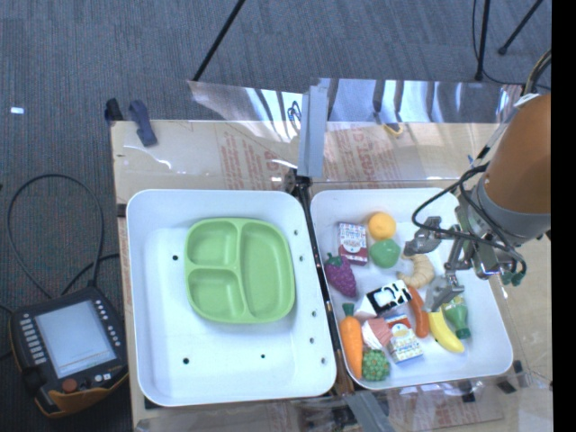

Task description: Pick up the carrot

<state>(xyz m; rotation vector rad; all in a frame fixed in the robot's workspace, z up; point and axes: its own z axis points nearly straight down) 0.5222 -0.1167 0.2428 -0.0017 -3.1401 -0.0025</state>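
Note:
The carrot [351, 344], orange with a small green top, lies lengthwise at the front left of the right bin [500, 349], close to the wall between the bins. My gripper [443, 292] hangs low over the right side of that bin, above a thin orange-red toy [418, 312] and a banana [445, 332]. It is about a hand's width to the right of the carrot and apart from it. Nothing can be made out in its grasp.
The right bin is crowded: an orange [382, 225], green apple [385, 254], red carton [353, 241], grapes [341, 275], croissant [418, 268], broccoli [375, 365] and small boxes. A green divided plate [241, 270] lies in the left bin [157, 349].

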